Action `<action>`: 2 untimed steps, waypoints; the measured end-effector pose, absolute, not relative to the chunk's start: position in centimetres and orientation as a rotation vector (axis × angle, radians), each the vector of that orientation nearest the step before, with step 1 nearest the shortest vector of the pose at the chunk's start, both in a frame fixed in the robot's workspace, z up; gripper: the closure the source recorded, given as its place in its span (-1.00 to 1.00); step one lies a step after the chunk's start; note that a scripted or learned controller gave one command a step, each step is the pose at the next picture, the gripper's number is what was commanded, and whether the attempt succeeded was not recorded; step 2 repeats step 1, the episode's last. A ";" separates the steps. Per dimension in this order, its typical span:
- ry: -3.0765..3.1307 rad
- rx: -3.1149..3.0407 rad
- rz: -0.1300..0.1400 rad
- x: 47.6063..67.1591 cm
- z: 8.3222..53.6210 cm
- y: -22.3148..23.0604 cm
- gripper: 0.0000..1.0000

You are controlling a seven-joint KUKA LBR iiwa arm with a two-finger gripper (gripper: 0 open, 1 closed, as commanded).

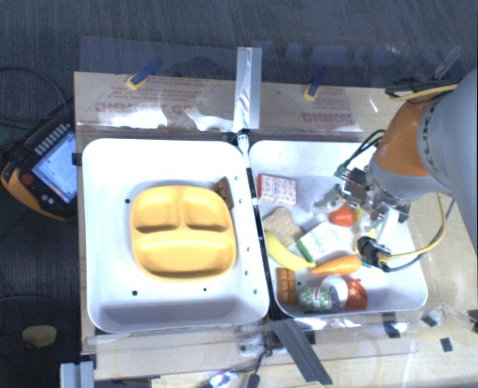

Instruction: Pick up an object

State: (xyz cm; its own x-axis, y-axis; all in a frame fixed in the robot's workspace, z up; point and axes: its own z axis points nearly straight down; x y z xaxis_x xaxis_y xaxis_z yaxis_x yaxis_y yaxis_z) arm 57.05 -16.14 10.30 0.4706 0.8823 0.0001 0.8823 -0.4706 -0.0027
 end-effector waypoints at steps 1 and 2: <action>-1.860 -2.526 -0.029 58.9 9.4 -17.6 -1.00; -1.860 -2.526 -0.029 58.9 9.4 -17.6 -1.00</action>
